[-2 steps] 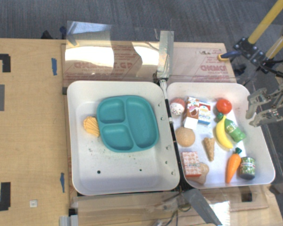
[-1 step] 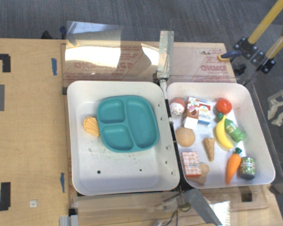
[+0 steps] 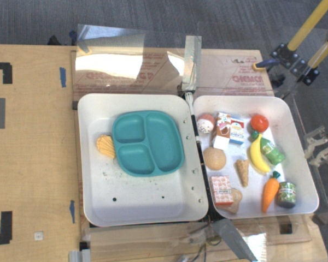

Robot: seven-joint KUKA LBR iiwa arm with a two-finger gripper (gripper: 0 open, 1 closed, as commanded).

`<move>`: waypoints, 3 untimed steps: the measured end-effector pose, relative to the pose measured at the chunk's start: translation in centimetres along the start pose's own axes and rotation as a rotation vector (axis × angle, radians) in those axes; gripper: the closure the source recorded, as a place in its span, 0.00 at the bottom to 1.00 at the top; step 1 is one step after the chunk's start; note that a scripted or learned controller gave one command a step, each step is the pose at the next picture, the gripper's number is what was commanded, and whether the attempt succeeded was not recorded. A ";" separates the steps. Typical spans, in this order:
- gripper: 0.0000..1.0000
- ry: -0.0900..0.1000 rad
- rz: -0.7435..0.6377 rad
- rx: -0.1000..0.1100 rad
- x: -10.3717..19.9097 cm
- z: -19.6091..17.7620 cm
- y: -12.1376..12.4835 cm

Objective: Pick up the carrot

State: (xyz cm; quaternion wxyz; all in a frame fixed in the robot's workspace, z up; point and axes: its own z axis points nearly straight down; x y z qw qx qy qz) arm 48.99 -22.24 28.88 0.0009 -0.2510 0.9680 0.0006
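The carrot (image 3: 270,192) is orange with a dark green top. It lies in the right bin (image 3: 303,162) near its front right corner, pointing toward the front edge. A small dark green jar (image 3: 287,194) sits right beside it on its right, and a yellow banana (image 3: 257,155) lies just behind it.
The right bin also holds a red tomato (image 3: 259,123), a green item (image 3: 273,153), milk cartons (image 3: 225,130), a round bun (image 3: 214,158), an ice cream cone (image 3: 242,171) and a pink box (image 3: 221,190). The left bin (image 3: 93,195) holds a teal divided plate (image 3: 147,142) and a yellow shell-shaped item (image 3: 105,145).
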 end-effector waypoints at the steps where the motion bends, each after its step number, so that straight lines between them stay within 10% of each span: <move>1: 1.00 -0.010 0.001 0.009 -0.3 -1.4 -0.1; 3: 1.00 -0.001 -0.122 0.001 -0.6 0.6 -0.3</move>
